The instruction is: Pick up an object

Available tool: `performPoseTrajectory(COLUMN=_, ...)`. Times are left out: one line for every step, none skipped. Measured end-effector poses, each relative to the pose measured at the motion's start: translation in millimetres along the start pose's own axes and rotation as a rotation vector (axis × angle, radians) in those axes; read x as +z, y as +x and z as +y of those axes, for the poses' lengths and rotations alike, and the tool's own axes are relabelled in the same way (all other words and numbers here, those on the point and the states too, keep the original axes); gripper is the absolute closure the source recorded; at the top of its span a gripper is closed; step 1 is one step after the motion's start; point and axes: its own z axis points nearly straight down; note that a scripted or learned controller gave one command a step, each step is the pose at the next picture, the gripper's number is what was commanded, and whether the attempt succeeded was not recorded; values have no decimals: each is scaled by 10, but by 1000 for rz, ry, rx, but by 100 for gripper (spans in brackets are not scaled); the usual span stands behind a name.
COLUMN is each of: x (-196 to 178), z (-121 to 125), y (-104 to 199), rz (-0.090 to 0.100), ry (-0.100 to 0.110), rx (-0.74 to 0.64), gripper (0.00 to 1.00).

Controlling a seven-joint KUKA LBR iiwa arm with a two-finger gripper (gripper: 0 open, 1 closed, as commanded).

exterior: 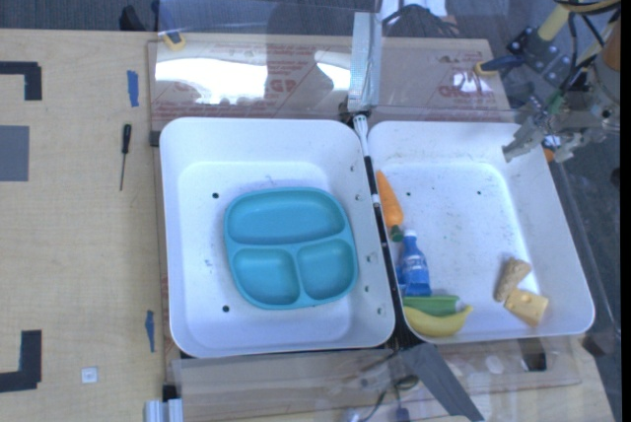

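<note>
Gripper [527, 142] over right bin [552, 203] top-right rim, jaw state unclear; carrot [390, 199], bottle [413, 264], banana [436, 318] along left wall.

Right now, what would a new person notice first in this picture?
A big blue divided plate sits in the middle of the left bin. In the right bin, a carrot, a blue bottle and a banana line its left wall, while the gripper hovers over its far right corner.

Right bin [552, 213]: carrot [390, 200], blue bottle [413, 264], banana [436, 318] along left wall; bread pieces [519, 292] front right.
</note>
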Motion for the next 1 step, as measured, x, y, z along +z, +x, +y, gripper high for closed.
performPoseTrajectory(x=589, z=-763, y=2, rz=3, ry=4, rx=36, gripper=0)
